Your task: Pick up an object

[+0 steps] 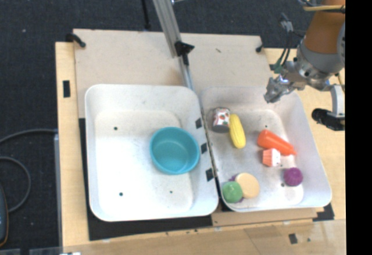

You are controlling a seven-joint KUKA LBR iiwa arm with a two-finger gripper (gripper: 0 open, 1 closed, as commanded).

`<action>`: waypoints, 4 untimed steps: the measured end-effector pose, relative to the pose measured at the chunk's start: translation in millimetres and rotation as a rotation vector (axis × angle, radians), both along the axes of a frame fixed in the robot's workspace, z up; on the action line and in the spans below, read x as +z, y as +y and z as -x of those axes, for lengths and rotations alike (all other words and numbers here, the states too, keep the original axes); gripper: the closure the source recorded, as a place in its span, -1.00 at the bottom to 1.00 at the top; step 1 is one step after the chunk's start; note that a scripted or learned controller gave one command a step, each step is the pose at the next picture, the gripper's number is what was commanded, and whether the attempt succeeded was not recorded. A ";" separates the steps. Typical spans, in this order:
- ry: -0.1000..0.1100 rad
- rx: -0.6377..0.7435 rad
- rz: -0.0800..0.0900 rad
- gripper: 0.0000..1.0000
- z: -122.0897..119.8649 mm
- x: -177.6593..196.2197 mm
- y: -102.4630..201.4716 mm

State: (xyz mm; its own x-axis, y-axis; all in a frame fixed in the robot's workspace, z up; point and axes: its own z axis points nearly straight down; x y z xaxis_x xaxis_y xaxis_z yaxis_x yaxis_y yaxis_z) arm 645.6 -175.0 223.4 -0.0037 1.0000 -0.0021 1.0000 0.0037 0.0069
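text: none legible | labels: none legible | numbers, signs: none legible

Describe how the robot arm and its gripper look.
The arm is grey with a broad orange band above the wrist. Thin cables loop over its top and run down its side. The gripper is small, grey and metallic, narrowing toward its tip.

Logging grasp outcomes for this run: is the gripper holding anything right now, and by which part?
Nothing is held. The gripper hangs over the right bin's upper rim with nothing between its fingers, apart from the carrot and corn.
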 end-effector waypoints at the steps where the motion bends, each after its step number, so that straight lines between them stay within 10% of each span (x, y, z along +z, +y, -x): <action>1: -0.001 -0.001 0.000 1.00 -1.3 48.1 -1.6; 4: 0.006 0.004 -0.004 1.00 31.5 41.0 136.1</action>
State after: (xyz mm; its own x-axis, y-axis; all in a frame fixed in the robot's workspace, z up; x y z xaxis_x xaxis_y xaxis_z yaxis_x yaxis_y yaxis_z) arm 614.1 -38.8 264.4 -0.0072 1.0000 0.0016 1.0000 0.0072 0.0011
